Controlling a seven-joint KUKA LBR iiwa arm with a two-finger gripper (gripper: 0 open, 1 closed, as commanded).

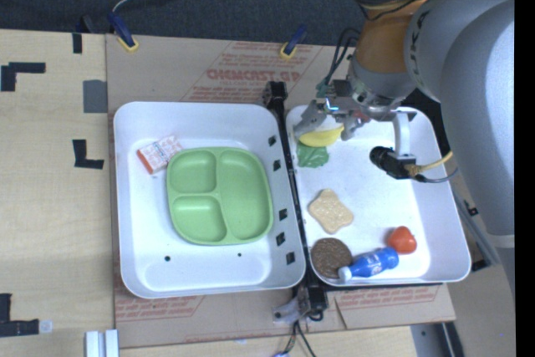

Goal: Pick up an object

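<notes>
My gripper [333,123] hangs low over the far left corner of the right bin [435,205]. Right under it lies a yellow banana-like piece [320,136], touching or nearly touching the gripper. A green leafy piece [313,156] rests just in front of the yellow one. Further forward in the same bin lie a tan cracker [331,211], a round brown cookie [331,255], a small blue bottle [372,263] on its side and a red fruit-like piece [403,239].
The left bin [134,238] holds a green divided plate [220,195] and a red-and-white packet [159,153]. The black divider [284,180] between the bins runs close to the gripper's left. A black fitting with a cable [393,160] hangs at the gripper's right.
</notes>
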